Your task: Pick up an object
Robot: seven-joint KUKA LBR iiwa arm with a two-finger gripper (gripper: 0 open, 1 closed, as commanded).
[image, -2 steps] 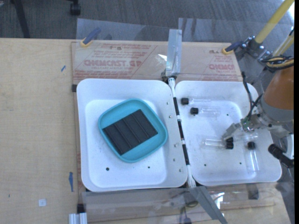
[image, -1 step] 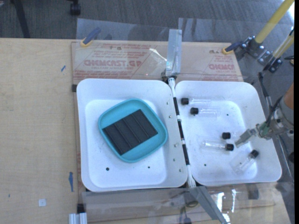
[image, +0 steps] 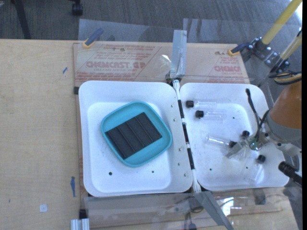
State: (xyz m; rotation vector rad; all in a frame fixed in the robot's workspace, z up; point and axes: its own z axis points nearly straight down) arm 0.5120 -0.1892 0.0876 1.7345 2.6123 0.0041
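Clear vials (image: pixel 213 113) with black caps lie scattered flat in the right bin (image: pixel 225 176), likely dropped loose as pick targets. Low over that bin's right side, the gripper (image: pixel 241 146) sits by one vial; whether its fingers are spread or closed, I cannot tell. A teal tray (image: pixel 135 133) rests in the left bin (image: pixel 91 143).

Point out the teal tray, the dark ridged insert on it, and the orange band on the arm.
teal tray (image: pixel 111 126): camera view, left rim.
dark ridged insert (image: pixel 133 134): camera view, centre of its top.
orange band (image: pixel 289 105): camera view, middle of the band.
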